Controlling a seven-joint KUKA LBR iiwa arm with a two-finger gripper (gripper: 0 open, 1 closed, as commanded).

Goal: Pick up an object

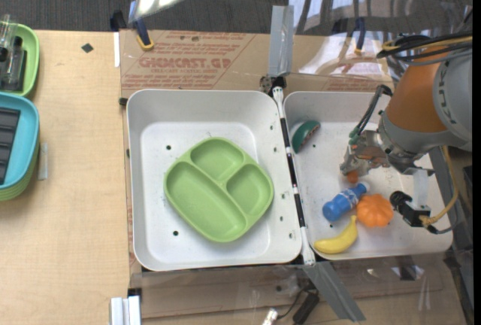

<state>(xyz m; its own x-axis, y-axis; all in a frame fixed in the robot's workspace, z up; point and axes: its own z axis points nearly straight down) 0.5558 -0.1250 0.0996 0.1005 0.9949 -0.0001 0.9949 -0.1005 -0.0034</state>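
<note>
Gripper (358, 165) hangs low in the right bin (323, 109), just above the blue bottle (344, 202); whether it is open or closed I cannot tell, since the metal parts blur together from this angle, and nothing can be seen caught in it. My reading is that the pick is at the approach step, with no object lifted yet.

Taking the bottle as landmark: it lies tilted on the bin floor, cap end up toward the gripper. An orange toy (375, 211) sits touching or just beside its right end. A banana (337, 239) lies just below it, near the front wall. A dark green and red object (304, 134) rests well up and to the left of the bottle, close to the divider between the bins.

The next move, as I judge it, calls for a short drop onto the bottle with the gripper set across its narrow body, not along it. Crowding is the risk: the orange toy and banana lie so near that a descent slightly off could nudge them or pinch two things at once.

Far left of the bottle, the left bin (143, 165) holds a green divided plate (218, 188), which is out of the way.
</note>
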